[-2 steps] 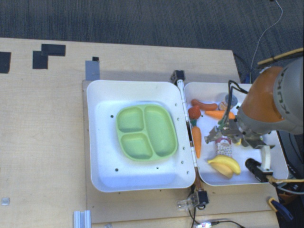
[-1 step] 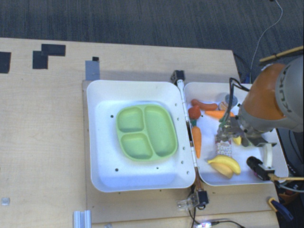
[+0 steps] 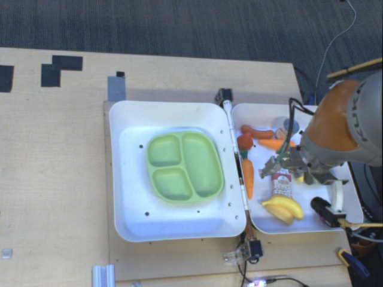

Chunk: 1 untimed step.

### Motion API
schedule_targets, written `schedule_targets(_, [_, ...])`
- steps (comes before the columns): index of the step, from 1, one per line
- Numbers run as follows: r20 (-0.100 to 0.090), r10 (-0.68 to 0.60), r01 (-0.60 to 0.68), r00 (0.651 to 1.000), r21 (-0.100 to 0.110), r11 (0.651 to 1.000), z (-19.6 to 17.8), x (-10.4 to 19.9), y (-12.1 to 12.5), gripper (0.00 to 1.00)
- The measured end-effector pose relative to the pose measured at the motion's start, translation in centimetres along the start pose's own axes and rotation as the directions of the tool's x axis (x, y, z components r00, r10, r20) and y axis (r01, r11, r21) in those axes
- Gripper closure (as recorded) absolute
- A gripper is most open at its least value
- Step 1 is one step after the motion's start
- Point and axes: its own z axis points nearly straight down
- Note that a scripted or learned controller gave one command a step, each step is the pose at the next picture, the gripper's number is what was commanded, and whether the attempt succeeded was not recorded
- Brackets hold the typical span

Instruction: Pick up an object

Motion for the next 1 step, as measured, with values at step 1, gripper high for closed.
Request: schedule_targets(1, [0.0, -0.004, 0.004, 1.0, -0.004, 1.0, -1.07, 0.06, 0.18, 1.0])
